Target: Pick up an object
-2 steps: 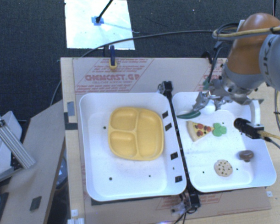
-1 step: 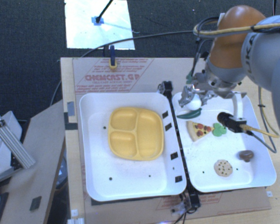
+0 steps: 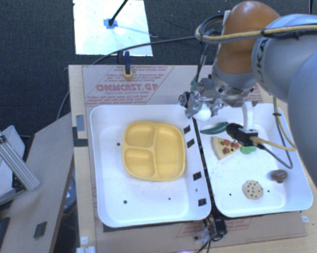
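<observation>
My gripper point(image 3: 200, 107) hangs over the back edge of the divide between the two bins, under the grey arm and its orange band. A small white round object point(image 3: 204, 114) sits between its fingertips, and the gripper is shut on it. In the right bin point(image 3: 291, 196) lie a pizza slice point(image 3: 224, 146), a dark green curved piece point(image 3: 215, 128), a small green piece point(image 3: 247, 150), a round cookie point(image 3: 252, 189) and a brown lump point(image 3: 278, 176).
The left bin point(image 3: 114, 202) holds a yellow divided plate point(image 3: 153, 150). A black fitting with a yellow cable point(image 3: 242, 134) hangs from the arm over the right bin's back half. Black tabs line the divide between the bins. The bench edge runs along the left.
</observation>
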Controlling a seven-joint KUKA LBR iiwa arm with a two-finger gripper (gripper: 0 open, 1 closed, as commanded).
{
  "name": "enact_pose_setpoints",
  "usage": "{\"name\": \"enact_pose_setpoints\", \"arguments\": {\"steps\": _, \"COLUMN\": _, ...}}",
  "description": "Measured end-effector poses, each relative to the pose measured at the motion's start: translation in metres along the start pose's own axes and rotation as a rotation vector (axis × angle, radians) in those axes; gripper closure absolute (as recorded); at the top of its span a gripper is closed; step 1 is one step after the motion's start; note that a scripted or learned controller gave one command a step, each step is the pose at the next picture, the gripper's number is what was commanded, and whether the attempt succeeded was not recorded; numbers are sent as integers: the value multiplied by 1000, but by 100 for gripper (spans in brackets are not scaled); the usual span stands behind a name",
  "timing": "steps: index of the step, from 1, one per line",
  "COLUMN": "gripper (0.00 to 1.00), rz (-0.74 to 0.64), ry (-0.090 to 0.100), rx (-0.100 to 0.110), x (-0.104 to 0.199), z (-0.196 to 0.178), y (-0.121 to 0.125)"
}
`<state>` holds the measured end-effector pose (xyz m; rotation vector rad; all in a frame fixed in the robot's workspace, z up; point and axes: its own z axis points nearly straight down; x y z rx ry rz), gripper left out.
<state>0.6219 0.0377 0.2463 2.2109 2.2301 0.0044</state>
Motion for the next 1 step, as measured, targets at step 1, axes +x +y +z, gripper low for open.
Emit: {"name": "enact_pose_setpoints", "arguments": {"steps": 1, "gripper": 100, "rz": -1, "ry": 1, "rx": 0, "x": 58, "z": 8, "y": 23}}
